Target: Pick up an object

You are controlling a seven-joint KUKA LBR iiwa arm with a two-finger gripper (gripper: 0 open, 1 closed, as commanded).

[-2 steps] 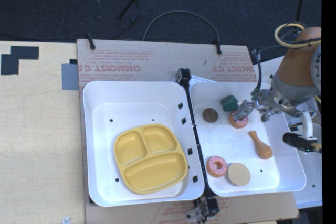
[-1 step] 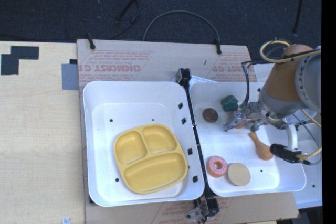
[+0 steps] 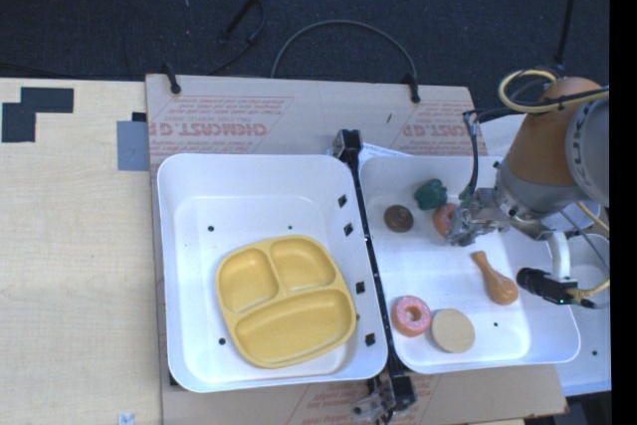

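I count two white bins side by side on the tabletop. The left bin (image 3: 189,214) holds one thing: a yellow divided tray (image 3: 286,300) with three compartments, lying flat. The right bin (image 3: 557,343) holds six small items: a green piece (image 3: 431,193) near the back, a brown round piece (image 3: 399,219) just left of it, an orange-red one (image 3: 443,219) partly hidden by the arm, a tan drumstick (image 3: 495,278), a pink donut (image 3: 410,316) and a beige disc (image 3: 453,330) touching it at the front. The arm (image 3: 547,154) reaches in from the right, and its jaws (image 3: 464,227) sit low just beside the orange-red item; I cannot tell if they are apart, together or gripping it, since the view there is cluttered.
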